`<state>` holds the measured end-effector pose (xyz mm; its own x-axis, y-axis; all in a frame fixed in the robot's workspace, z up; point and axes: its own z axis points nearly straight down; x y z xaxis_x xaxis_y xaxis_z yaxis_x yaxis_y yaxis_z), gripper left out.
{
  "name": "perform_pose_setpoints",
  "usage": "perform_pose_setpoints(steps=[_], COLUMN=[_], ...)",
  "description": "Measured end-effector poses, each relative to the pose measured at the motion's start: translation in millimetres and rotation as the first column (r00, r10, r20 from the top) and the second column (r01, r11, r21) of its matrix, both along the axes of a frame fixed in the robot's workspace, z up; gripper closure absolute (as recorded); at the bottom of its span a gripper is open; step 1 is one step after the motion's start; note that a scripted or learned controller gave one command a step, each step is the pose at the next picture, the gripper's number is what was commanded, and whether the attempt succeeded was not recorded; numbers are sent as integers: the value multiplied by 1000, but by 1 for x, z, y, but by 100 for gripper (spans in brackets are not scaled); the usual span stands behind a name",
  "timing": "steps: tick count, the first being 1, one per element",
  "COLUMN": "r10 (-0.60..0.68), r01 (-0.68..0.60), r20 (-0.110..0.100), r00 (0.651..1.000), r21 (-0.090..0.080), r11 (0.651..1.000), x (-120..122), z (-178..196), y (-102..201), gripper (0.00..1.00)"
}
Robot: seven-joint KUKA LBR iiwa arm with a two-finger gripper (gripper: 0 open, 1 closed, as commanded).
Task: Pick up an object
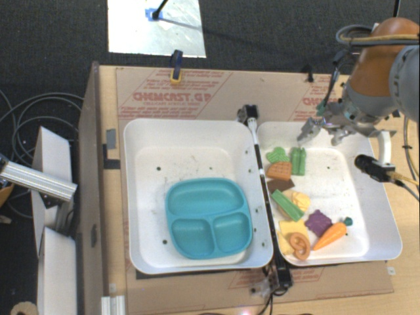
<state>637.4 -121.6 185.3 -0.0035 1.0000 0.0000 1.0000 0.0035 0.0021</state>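
Note:
The right bin (pixel 377 205) holds several toy foods along its left side: a green leafy piece (pixel 277 155), a green pod (pixel 298 161), an orange waffle (pixel 279 170), a brown piece (pixel 279 184), a long green vegetable (pixel 287 204), a yellow corn (pixel 300 199), a purple piece (pixel 317 222), a carrot (pixel 330 235) and a pretzel (pixel 298 243). My gripper (pixel 322 134) hangs over the far edge of this bin, above and to the right of the green pod. It is open, with nothing between its fingers.
A teal divided plate (pixel 209 216) lies in the left bin (pixel 147 176). A raised divider (pixel 259 176) separates the two bins. The right half of the right bin is bare white floor. Cardboard lies under both bins.

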Motion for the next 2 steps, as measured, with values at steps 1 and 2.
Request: perform_pose_setpoints(steps=[1, 2], r10=[-2, 0], r01=[2, 0], r20=[-1, 8], r00=[1000, 1000], r21=[1, 1], r11=[1000, 1000], x=[7, 10], z=[-104, -86], y=[-3, -3], gripper=[0, 100])
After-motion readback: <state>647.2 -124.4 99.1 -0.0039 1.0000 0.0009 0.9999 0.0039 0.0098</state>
